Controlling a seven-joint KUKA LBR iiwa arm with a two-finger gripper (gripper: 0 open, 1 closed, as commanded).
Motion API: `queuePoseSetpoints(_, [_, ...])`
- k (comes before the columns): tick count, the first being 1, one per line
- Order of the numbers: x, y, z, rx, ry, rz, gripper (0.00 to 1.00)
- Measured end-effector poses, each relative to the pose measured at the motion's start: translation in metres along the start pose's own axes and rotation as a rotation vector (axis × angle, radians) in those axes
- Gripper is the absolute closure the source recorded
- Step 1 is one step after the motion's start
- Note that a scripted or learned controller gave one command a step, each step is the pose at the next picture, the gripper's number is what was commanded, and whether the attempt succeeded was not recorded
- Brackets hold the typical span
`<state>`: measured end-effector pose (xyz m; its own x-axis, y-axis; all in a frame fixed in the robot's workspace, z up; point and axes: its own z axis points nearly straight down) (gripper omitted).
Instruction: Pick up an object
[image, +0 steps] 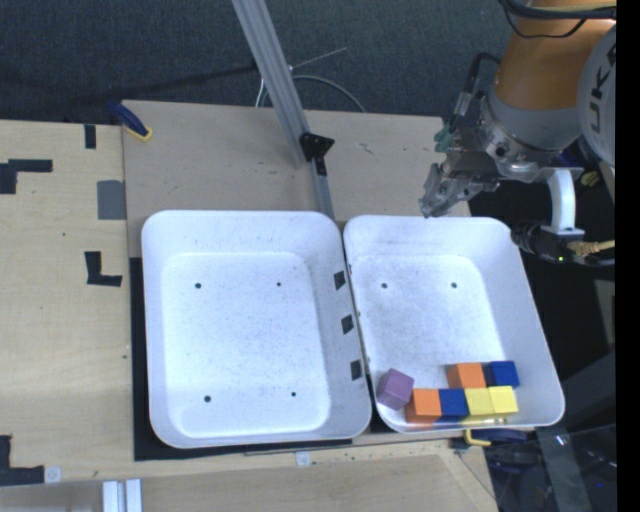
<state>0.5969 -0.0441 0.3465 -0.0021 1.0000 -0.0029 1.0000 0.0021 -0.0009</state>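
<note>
Several small blocks lie along the near edge of the right bin (520, 300): a purple cube (396, 387), two orange blocks (427, 402) (465, 376), two blue blocks (453, 401) (502, 374) and two yellow blocks (480, 401) (503, 400). My gripper (437, 200) hangs above the far rim of the right bin, well away from the blocks. Nothing shows between its fingers.
The left bin (240, 225) sits beside the right one, joined by black clips (347, 322). A slanted metal rail (283, 85) with a black clamp (316, 147) stands behind the bins. A white cable loops on the bench at the back.
</note>
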Motion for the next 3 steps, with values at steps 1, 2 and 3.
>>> queuePoseSetpoints(1, [-0.020,0.020,0.133,0.009,0.002,0.003,1.00])
queuePoseSetpoints(2, [0.014,-0.004,0.157,0.005,0.003,-0.001,1.00])
queuePoseSetpoints(3, [0.058,0.034,0.155,-0.002,0.004,-0.004,1.00])
